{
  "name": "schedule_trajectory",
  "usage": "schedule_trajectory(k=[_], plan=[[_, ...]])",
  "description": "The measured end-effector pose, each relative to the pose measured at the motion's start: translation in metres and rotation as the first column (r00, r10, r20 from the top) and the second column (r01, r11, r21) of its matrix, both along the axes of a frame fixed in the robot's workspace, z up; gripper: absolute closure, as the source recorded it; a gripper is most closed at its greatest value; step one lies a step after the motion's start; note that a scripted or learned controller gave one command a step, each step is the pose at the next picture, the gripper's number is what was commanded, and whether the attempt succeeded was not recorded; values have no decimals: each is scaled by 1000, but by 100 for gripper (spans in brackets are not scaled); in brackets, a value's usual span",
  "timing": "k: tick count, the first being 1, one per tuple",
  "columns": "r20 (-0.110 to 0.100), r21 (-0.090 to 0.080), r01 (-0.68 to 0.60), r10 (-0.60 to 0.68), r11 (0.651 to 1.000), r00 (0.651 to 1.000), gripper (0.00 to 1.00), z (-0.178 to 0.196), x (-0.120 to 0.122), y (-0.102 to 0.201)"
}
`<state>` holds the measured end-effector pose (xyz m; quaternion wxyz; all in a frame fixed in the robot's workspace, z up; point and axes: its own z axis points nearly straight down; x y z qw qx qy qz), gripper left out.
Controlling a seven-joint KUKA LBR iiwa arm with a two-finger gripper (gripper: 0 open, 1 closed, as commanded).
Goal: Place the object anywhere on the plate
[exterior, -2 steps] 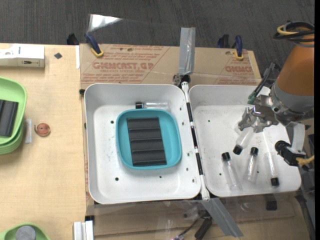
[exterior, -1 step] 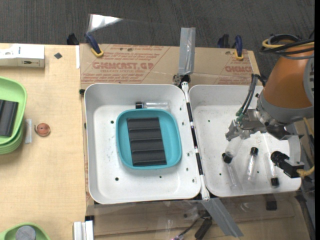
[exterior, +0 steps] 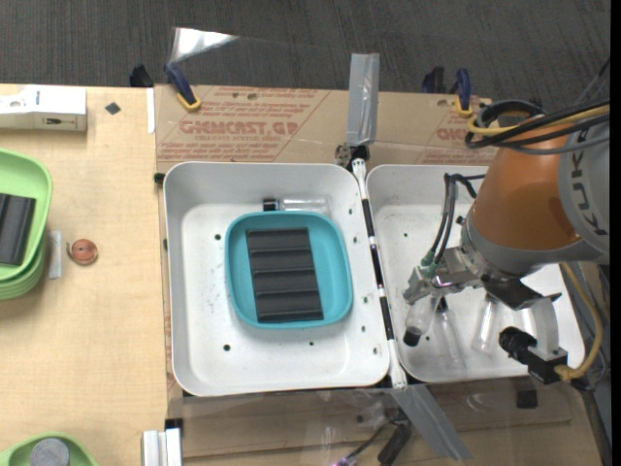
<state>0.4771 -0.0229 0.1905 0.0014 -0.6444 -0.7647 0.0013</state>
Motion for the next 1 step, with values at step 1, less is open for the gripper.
schedule_trajectory(k=[1], plan=[[2, -2, -128, 128, 992, 992, 100, 0, 15, 24]])
